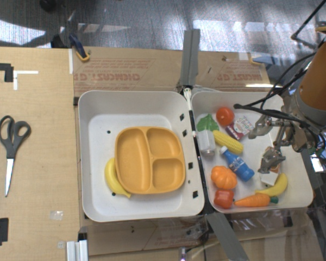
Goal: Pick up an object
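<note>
Gripper [271, 157] of the grey arm hangs low over the right shallow white bin [304, 200], just above a small yellow plastic banana [277, 186]; whether it is wide or narrow cannot be told; an orange plastic carrot [252, 201] lies beside the banana.

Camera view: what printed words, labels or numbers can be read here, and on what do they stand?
Red lettering on the cardboard behind the bins: printed upside down and blurred, not readable with certainty.
Packet in the right bin: printing too small to read.
Blue bottle: no legible label.
</note>
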Motion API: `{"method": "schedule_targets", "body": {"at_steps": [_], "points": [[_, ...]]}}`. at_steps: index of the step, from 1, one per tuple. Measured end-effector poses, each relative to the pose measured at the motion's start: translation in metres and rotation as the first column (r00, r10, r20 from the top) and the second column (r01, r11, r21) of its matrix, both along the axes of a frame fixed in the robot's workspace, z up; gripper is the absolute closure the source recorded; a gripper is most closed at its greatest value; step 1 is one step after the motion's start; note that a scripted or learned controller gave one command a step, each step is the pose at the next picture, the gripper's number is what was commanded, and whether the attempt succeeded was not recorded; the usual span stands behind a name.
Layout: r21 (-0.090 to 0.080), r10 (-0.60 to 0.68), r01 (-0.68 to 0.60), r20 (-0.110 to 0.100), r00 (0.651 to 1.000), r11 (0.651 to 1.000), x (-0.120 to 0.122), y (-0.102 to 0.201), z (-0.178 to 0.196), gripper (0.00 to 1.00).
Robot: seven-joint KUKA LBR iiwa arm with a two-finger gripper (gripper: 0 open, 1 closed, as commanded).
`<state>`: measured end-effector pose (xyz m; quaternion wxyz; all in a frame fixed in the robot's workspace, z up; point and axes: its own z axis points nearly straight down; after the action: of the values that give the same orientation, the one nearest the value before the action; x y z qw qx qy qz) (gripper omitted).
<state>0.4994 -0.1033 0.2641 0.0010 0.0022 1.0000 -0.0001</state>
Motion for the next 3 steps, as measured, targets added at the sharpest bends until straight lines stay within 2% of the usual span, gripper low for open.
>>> {"method": "schedule_targets", "body": {"at_steps": [1, 2, 3], "points": [[0.000, -0.143, 0.143, -0.001, 0.990, 0.990, 0.027, -0.001, -0.135, 0.00], [0.000, -0.168, 0.168, 0.001, 0.986, 0.986, 0.049, 0.011, -0.171, 0.00], [-0.001, -0.165, 0.165, 0.006, 0.986, 0.986, 0.051, 0.011, -0.161, 1.00]]}}
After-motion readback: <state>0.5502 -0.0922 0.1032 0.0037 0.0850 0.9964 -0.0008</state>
